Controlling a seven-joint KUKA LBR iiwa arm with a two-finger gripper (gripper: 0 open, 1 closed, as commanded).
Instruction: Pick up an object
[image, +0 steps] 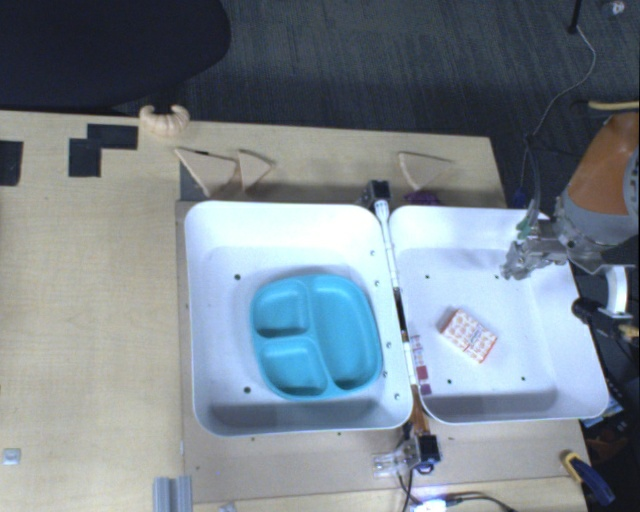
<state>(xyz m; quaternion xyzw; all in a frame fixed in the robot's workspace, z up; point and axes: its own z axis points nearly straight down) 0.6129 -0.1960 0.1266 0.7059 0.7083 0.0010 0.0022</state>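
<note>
Hovering claw (522, 262) near right bin (560, 400) edge.

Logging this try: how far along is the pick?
Nothing looks picked yet. The small patterned packet lies flat in the right bin, and the blue tray sits in the left bin. The gripper hangs over the right bin's far edge, apart from the packet. Reaching and grasping remain.

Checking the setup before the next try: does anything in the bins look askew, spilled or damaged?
Nothing stands out. The blue divided tray lies flat in the left bin, turned slightly off square. The small patterned packet lies flat at an angle in the right bin.
</note>
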